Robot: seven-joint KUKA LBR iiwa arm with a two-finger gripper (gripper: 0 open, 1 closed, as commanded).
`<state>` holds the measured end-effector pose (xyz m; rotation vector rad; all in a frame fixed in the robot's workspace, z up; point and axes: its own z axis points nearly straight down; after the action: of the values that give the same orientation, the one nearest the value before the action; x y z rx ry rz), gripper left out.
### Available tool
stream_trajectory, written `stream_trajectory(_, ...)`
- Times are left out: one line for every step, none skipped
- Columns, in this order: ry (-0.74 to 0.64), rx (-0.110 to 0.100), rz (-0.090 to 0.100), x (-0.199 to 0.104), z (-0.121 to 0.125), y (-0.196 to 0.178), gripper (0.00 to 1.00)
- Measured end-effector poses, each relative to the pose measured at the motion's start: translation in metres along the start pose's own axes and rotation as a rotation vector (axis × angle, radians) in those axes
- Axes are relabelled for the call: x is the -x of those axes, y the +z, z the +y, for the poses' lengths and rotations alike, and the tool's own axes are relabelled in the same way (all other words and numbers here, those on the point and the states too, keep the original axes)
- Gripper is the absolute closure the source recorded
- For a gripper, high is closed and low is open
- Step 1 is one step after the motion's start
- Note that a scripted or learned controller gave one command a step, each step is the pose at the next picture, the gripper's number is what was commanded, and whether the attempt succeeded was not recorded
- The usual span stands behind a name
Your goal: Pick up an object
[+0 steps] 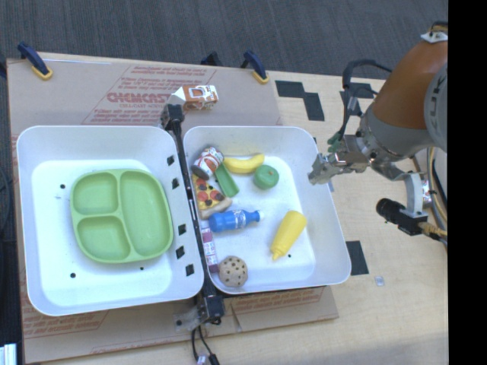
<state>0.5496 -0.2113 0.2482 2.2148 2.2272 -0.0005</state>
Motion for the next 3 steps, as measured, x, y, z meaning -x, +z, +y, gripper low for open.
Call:
stream_trajectory(-0.001,-0.003,0.001,-0.031,0.016,0.020,1.00)
stream_trajectory(0.000,-0.001,0.001,-0.030,0.099,0.052,1.00)
stream_trajectory(-0.001,-0.001,0.000,-0.029,0.099,0.051,0.00)
